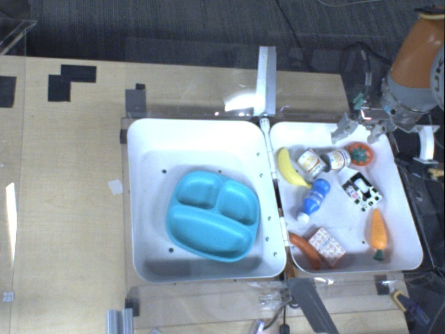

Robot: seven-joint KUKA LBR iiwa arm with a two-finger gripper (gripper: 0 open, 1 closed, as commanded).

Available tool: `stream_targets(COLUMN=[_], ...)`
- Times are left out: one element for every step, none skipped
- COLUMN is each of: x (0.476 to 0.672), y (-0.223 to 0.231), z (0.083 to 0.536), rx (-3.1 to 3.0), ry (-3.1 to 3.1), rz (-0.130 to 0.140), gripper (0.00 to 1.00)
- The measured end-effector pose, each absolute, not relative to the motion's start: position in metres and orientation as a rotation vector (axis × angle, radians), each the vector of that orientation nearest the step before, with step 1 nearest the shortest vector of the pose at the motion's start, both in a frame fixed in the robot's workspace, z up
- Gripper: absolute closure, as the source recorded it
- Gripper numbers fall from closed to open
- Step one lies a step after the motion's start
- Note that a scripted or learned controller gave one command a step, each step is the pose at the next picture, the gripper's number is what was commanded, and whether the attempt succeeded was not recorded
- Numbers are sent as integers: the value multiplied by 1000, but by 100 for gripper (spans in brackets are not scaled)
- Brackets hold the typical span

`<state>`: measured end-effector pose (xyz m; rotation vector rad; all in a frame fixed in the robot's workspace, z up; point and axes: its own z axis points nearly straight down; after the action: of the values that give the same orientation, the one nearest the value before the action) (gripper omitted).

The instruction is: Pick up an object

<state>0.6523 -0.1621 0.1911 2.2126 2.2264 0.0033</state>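
- You see the gripper (359, 125) at the upper right, over the far rim of the right bin (410, 242), with the grey arm and its orange band (419, 44) rising behind it toward the right edge.
- Its two pale fingers (344, 127) stand spread apart, and nothing sits between them.
- Just below the gripper, in the bin's far right corner, you find a small red-orange round object with a green top (360, 154); it lies close to the fingertips but apart from them.
- Left of that lie two small jars (322, 161) side by side, touching or almost so, and beside them a yellow banana (290, 169) curves along the bin's left wall.
- Below the jars a blue bottle (316, 197) lies tilted, its white cap pointing down and left.
- To the right of the bottle you see a black-and-white cube-like object (363, 189), and below it an orange carrot (377, 232) with its green end toward the near rim.
- Near the front of the bin a small checkered box (327, 245) rests against a red-orange sausage-shaped piece (304, 249); you cannot tell what that piece is.
- In the left bin (146, 152) a blue divided plate (213, 214) lies flat, slightly turned, around the middle.
- Both bins sit side by side on the pale wooden bench (62, 186), which carries a few black marks at its far left.
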Motion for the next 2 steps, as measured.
stream_targets(x=[671, 671], y=[-172, -168], z=[88, 123], rx=[2047, 1959], ry=[2374, 2446], rz=[5, 5], gripper=[0, 0])
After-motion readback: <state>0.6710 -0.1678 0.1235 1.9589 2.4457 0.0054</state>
